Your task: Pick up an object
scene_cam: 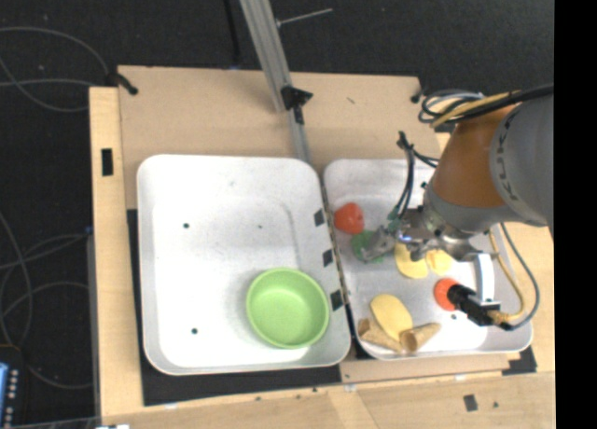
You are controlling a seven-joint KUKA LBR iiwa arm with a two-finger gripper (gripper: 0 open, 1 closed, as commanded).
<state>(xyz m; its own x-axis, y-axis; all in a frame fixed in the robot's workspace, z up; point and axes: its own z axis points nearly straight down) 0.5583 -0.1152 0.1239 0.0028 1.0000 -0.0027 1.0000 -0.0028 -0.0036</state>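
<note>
Left white bin (187,203) just has the round green plastic bowl (287,307). In the right bin (373,175), the gripper (378,243) sits low by the small red ball (349,218), probably lining up a grab; can't tell its opening.

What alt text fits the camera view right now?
A grey-and-orange robot arm reaches from the right into the right bin, its gripper low beside a red ball among yellow pieces. The left bin holds a green bowl.

Grey arm (527,161), orange band (469,171), black and yellow cables.
</note>
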